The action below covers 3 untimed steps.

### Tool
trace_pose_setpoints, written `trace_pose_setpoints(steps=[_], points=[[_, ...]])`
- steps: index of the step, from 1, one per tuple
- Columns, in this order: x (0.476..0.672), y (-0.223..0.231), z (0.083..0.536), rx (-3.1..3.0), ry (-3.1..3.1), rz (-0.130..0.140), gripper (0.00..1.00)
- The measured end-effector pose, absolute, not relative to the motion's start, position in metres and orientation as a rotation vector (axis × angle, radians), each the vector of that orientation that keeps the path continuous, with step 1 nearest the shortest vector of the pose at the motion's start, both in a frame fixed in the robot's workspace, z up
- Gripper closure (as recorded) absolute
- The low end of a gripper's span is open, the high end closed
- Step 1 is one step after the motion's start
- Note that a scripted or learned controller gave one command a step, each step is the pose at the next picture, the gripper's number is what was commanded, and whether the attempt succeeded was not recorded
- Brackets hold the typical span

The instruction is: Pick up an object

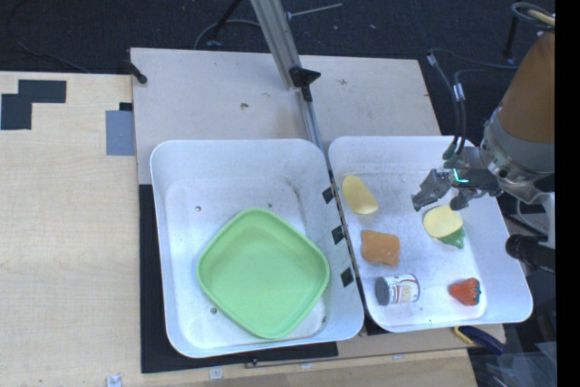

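Note:
In the right bin (399,149) lie a yellow banana-like piece (359,195), an orange block (380,246), a small can on its side (397,289), a red strawberry-like object (465,291) and a yellow-green round fruit (444,224). My gripper (440,194) hangs over the bin's right half, just above and left of the yellow-green fruit. Its two dark fingers are spread apart with nothing between them.
The left bin (181,168) holds a light green square plate (263,272). A metal rail (272,14) slants down from the top to the divide between the bins. The arm's orange band (533,95) stands at the right edge.

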State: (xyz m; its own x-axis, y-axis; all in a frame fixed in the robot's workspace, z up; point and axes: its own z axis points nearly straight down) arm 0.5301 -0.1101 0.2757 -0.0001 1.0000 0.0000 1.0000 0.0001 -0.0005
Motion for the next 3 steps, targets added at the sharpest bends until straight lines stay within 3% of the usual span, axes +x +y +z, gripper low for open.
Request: trace_pose_setpoints(steps=[1,3], points=[[0.530,-0.110,0.276,-2.221,-2.221,0.001,0.00],[0.527,-0.127,0.179,-2.219,-2.219,0.004,0.00]])
